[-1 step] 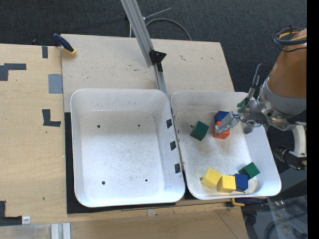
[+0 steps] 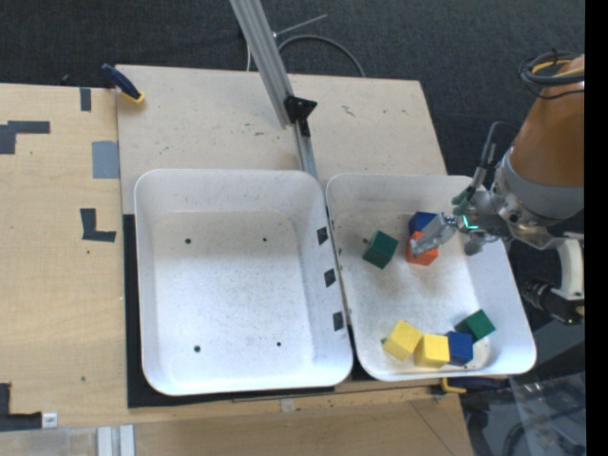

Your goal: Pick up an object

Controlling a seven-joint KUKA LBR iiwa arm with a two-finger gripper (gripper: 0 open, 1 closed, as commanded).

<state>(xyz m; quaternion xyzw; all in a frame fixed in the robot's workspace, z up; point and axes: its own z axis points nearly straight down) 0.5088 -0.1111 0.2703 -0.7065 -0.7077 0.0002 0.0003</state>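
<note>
I see the gripper (image 2: 439,235) low in the right bin (image 2: 502,283), reaching in from the right, its fingers pinching the orange block (image 2: 421,252); a blue block (image 2: 422,223) sits touching it just behind. The dark green cube (image 2: 380,250) lies near, to the left of the orange block and apart from it; along the bin's near edge two yellow blocks (image 2: 403,339) and another blue block (image 2: 460,347) crowd together, a second green block (image 2: 476,326) just beside them; the left bin (image 2: 152,255) lies alongside.
</note>
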